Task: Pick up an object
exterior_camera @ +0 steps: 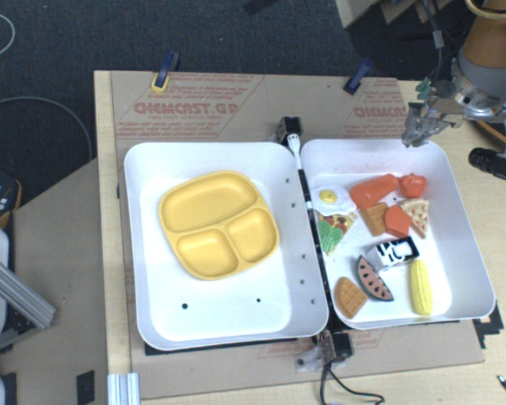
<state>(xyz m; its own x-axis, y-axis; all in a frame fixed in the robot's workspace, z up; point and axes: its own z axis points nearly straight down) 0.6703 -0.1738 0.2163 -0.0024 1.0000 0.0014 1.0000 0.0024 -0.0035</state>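
corn cob [421, 287] in right bin [476, 251] | claw [419, 133] over far rim | grip state unclear

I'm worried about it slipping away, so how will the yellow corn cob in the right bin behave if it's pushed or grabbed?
The corn cob looks long and rounded, so it may roll sideways when nudged. It looks like moulded plastic, probably stiff and light. It lies close to the bin's right wall, which could cramp a grab.

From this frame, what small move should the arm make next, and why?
Probably move toward the near side and lower: the gripper hangs above the right bin's far rim, and the nearest food is the red toy piece just below it in the view.
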